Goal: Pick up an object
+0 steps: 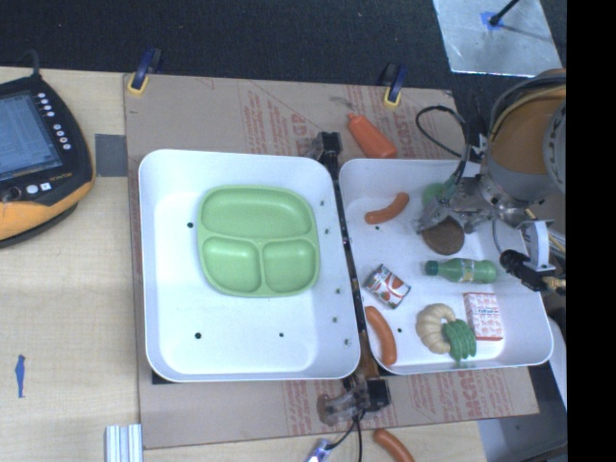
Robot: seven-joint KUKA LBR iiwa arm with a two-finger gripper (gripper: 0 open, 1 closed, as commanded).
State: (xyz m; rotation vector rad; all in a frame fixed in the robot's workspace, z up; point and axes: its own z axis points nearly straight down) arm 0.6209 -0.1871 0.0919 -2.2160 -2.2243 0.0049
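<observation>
White right-hand bin (539,354) holds the candidates: nearest, a sausage (381,335), a red-and-white carton (483,316) and a small can (388,286); further back, a green bottle (464,270) and a brown round object (445,239). Nothing appears lifted; the pick seems outstanding. Gripper (452,215) hangs over the brown object; its opening and any contact cannot be told.

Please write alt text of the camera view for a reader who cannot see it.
The gripper is low in the right bin, at a brown round object, near a green bottle, sausages and a small carton. The left bin holds a green divided plate.
</observation>
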